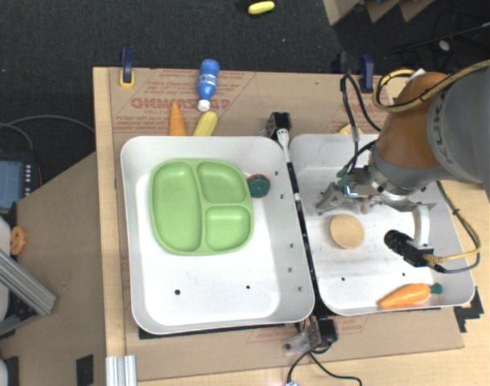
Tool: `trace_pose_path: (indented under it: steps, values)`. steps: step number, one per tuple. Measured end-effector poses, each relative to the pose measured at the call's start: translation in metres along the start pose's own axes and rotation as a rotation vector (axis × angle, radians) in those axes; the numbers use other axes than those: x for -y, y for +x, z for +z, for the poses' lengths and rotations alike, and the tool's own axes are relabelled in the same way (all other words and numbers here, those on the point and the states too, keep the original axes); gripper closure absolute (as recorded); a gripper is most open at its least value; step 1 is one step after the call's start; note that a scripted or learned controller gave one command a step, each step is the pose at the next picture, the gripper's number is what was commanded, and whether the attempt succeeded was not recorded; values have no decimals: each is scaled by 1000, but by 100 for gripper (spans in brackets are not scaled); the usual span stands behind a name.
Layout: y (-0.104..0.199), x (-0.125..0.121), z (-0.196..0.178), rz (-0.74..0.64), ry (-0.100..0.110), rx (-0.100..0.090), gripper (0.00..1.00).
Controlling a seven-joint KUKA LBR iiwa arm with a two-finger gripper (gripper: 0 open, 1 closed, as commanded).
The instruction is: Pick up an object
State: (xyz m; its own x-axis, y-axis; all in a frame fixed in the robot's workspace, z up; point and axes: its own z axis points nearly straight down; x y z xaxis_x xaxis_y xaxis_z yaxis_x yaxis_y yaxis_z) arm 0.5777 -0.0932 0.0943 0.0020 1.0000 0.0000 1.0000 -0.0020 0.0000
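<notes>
Just below the gripper [346,197], whose finger spread I cannot tell and which holds nothing visible, lies a tan round cookie-like piece [347,232], probably light, rigid and smooth, best pinched across its edges.

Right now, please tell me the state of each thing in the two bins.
Green divided plate: flat in the left bin.
Small dark green ball: touching the plate's right edge.
Tan round piece: lying in the right bin, below the gripper.
Orange carrot: lying at the right bin's near edge.
</notes>
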Motion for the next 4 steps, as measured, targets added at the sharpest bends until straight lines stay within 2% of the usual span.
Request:
trace_pose_path:
  steps: [4]
  values:
    - [0, 0, 0, 0, 0, 0, 0]
